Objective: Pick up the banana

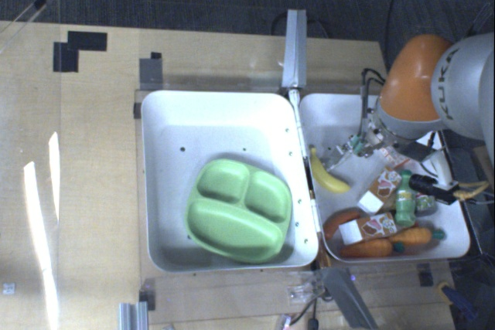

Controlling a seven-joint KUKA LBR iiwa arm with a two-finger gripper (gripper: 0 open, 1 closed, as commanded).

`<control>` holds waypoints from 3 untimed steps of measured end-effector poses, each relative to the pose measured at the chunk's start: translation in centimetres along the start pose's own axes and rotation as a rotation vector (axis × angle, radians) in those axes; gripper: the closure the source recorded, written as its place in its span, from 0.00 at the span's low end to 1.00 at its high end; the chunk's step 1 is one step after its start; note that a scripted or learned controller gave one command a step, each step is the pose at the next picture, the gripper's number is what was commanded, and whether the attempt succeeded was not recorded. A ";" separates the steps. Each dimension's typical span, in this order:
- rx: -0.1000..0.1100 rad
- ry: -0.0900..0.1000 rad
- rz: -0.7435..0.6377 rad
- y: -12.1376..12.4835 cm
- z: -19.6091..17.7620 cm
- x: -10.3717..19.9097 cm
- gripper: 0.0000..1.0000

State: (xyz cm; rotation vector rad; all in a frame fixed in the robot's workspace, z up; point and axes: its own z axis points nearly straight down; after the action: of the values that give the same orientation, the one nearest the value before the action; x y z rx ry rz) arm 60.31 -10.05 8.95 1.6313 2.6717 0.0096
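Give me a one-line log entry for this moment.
gripper over right bin, beside banana | banana by left wall, not held | green tray in left bin

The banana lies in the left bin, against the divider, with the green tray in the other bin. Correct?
Not quite. The camera view shows the banana in the right bin, near the divider; it is the green tray that sits in the left bin.

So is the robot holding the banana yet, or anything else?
Nothing is held. The gripper hangs in the right bin, just above the banana, which lies by the bin's left wall.
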 end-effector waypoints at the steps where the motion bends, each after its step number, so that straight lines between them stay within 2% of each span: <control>1: -0.005 -0.009 -0.310 -3.1 -0.3 2.0 0.00; 2: -0.006 -0.007 -0.469 -10.3 -0.3 4.0 0.00; 3: 0.001 0.002 -0.602 -5.0 -2.6 0.3 0.00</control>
State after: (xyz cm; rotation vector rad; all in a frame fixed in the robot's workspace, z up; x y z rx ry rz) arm 55.74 -12.06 11.50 0.7655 3.0363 0.0035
